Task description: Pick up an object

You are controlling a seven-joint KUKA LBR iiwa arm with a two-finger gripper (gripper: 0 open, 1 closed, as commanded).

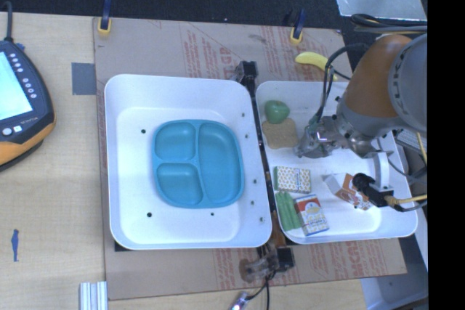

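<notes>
Grey arm (378, 94) reaching into right bin (407, 229); gripper (314, 144) hovering low beside tan block (280, 133), claw state impossible to tell. Green ball (276, 111) sitting above block. Blue divided plate (197, 162) lying in left bin (123, 156).

Wooden bench (58, 214), brown board (182, 47), two white bins (120, 178), pendant (18, 105)

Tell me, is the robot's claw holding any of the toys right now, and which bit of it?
It cannot be told. The gripper is low in the right bin, next to the tan block, but nothing shows between its tips.
</notes>
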